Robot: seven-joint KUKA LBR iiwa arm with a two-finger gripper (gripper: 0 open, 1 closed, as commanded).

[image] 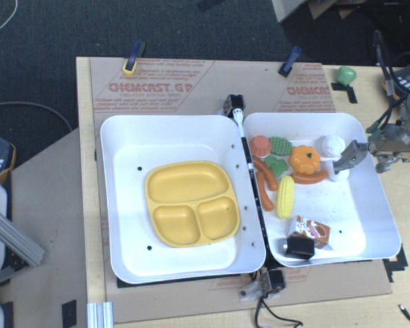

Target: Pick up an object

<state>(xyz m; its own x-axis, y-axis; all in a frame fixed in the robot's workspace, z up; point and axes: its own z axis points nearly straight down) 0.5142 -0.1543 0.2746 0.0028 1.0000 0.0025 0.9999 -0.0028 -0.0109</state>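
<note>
I am looking down on a bench [191, 80] carrying two white bins side by side. The left bin [123, 142] is holding a yellow divided tray [191, 202], which is lying flat near the bin's middle with its large compartment toward the far edge and two smaller ones toward the near edge. The right bin [369, 210] is holding the loose items. Along its left edge a red hot dog [265, 183] is lying lengthwise, with a yellow corn cob [285, 197] just beside it. Toward the far left corner I am seeing a small reddish round piece [260, 145] touching a green ridged piece [281, 145], and a second green piece [276, 167] just below them. An orange pumpkin [305, 160] is sitting near the far middle, with another hot dog [310, 178] curving under it and a white ball [332, 144] just beside it toward the far right corner. Near the near edge a brown wrapped snack [314, 231] is lying against a black block [300, 247]. The gripper [347, 157] is hanging over the right bin's far right part, close beside the white ball and the pumpkin; I cannot tell how it is set, and I am seeing nothing clearly held in it.
</note>
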